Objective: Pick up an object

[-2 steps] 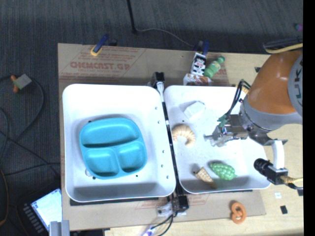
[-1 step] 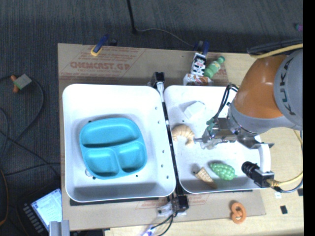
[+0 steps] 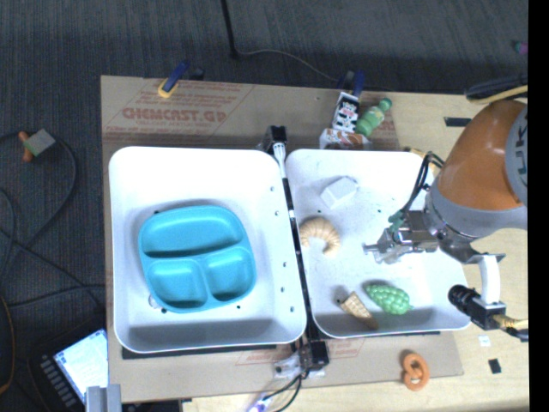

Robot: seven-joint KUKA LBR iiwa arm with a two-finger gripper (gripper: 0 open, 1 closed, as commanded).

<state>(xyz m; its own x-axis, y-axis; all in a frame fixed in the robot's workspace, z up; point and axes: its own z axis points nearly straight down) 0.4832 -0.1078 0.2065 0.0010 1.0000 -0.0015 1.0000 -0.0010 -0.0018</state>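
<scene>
End effector (image 3: 383, 249): mine, hung low inside right bin (image 3: 377, 163); whether released or clenched, I could not tell.
Green toy (image 3: 388, 298): lay nearest, likeliest target.

- Even overhead light, moderately bright.
- White bins (image 3: 292, 230) glare slightly, near washed out.
- Soft shadow under the blue tray (image 3: 197, 257).
- Overall softness; small items lack crisp edges; carpet dim.
</scene>
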